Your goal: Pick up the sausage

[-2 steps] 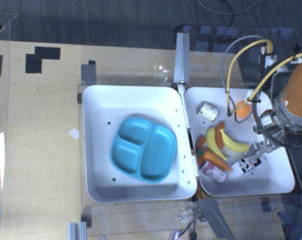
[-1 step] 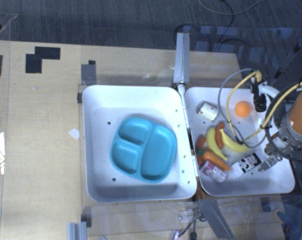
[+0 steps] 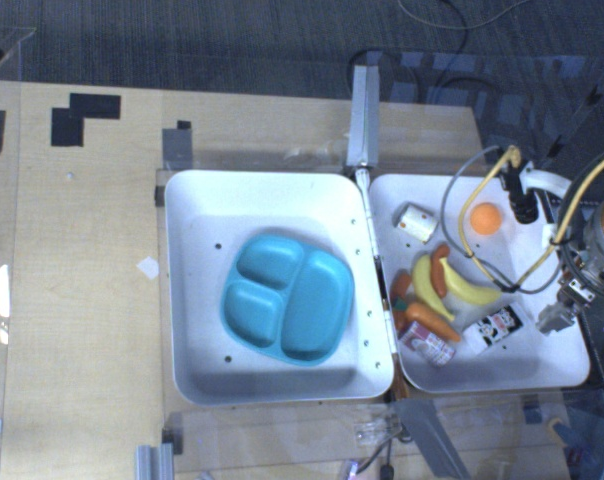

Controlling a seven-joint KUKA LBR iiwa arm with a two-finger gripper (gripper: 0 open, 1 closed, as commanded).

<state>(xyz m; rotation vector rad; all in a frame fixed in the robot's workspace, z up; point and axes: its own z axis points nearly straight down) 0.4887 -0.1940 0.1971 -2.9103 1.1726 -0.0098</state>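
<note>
Camera view puts the sausage (image 3: 440, 270) in the right bin (image 3: 542, 368), long axis near upright in frame beside the banana (image 3: 460, 286), well left of the gripper (image 3: 567, 308) at the right edge.

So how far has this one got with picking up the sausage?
Nothing looks done yet. The sausage lies in the right bin, in the pile against the banana and carrot. The arm sits at that bin's right edge, apart from the pile. Reaching over, grasping and lifting are all left.
</note>
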